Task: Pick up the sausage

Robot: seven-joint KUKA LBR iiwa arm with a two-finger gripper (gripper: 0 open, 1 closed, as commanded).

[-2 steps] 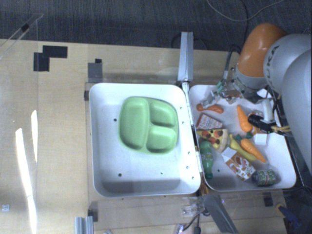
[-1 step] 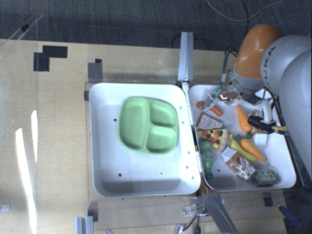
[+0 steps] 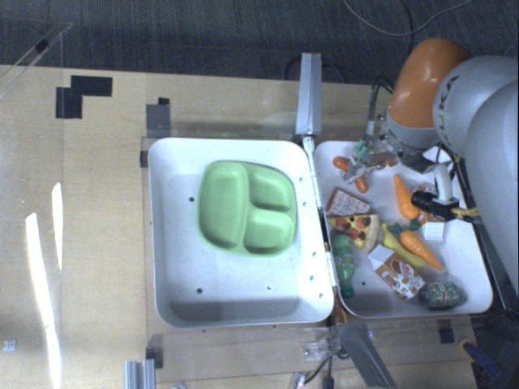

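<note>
Sausage (image 3: 350,173) in right bin (image 3: 478,294) among toy foods, green tray (image 3: 246,207) in left bin (image 3: 174,298)

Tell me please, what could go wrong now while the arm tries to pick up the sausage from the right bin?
1. The end effector hovers at the far corner of the right bin, so it might hit the wall.
2. The sausage is small, with the end effector partly over it; the grasp may slip off.
3. A carrot and a pizza slice lie close, so the wrong item could get pushed or taken.
</note>
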